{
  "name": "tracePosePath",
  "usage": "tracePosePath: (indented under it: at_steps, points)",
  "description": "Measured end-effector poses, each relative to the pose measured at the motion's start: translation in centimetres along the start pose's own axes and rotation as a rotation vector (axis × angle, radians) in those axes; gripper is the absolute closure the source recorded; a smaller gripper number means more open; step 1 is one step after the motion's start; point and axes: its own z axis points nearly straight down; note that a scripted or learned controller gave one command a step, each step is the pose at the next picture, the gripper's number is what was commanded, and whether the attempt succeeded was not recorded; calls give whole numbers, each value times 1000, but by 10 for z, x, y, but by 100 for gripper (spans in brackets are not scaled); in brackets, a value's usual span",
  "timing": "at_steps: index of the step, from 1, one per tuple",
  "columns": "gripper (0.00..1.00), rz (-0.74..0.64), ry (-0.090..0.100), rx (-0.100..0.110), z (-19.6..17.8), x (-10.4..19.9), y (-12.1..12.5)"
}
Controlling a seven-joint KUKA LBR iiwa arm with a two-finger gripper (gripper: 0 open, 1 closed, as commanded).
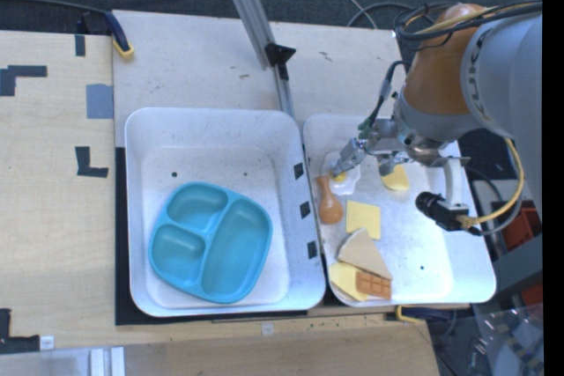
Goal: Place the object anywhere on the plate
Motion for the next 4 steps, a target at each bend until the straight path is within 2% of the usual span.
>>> tracePosePath:
  at_steps: [1, 2, 3, 4]
  points:
    - [0, -3, 2, 10, 5, 64, -28]
    - [100, 1, 1, 10, -4, 61, -28]
    - [100, -2, 1, 6, 6, 107, 16]
    - [100, 2, 0, 8, 5, 113, 17]
